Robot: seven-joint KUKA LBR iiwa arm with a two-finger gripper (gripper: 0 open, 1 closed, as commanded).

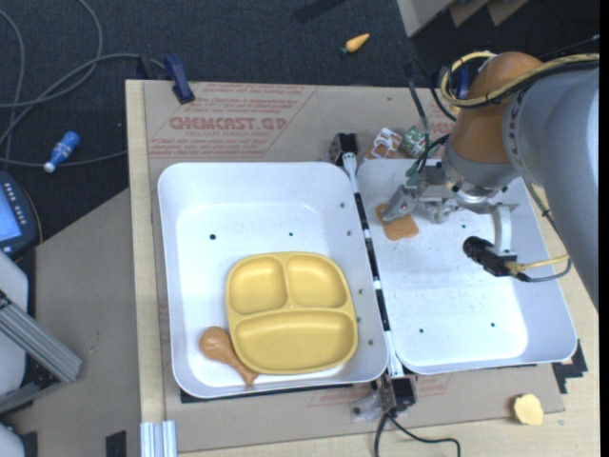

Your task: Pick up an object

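Orange piece (401,227), small and flat, lies in right bin (457,331) at about 10 o'clock, near the divider; left bin (190,208) holds a yellow divided plate (288,312) and an orange drumstick toy (224,348) at 7 o'clock. To grab well, descend straight over the piece and straddle it clear of the wall. Gripper (404,203) hangs just above it at 12 o'clock; finger spread cannot be told, nothing visibly held.

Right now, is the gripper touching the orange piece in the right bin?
Cannot tell. In the camera view the gripper sits right over the orange piece in the right bin; from this slanted angle, overlap hides any contact or gap.
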